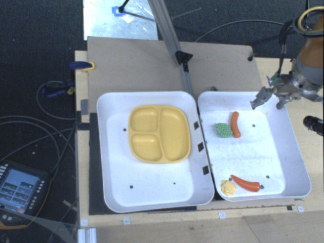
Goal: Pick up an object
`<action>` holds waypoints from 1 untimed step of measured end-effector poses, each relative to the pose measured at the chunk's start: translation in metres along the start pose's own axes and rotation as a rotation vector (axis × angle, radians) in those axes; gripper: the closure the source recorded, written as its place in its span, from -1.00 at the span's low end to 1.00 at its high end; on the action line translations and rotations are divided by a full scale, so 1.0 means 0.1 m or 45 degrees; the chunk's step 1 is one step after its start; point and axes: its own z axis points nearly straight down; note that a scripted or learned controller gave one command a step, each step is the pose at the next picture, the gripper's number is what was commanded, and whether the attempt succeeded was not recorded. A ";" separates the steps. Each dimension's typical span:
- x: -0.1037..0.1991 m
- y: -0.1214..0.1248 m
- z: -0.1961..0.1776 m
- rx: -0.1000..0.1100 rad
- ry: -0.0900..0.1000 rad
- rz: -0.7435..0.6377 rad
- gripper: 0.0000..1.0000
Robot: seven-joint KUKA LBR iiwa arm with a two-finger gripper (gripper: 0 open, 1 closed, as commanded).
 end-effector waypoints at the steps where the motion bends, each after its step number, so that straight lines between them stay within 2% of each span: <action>1: 0.00 0.00 0.00 0.000 -0.001 -0.001 -1.00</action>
